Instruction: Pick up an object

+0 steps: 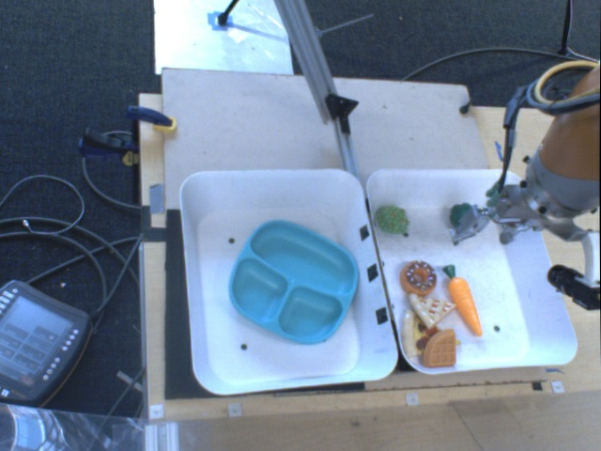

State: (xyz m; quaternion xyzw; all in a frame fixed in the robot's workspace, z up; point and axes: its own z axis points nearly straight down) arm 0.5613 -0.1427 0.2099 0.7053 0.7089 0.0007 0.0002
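Gripper [488, 222] at frame right, over right bin [554, 346]; finger state unreadable, grasp unconfirmed. Dark green toy [460, 215] just beside fingertips. Carrot [464, 305], donut [419, 277] below. Pick apparently not yet done.

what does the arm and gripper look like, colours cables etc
The arm enters from the right: a rounded body with an orange-brown band over a grey section at the wrist. A yellow hose and dark cables loop above it. The gripper is bare grey metal, small and angular, with a separate black part low at the right edge. No markings can be made out.
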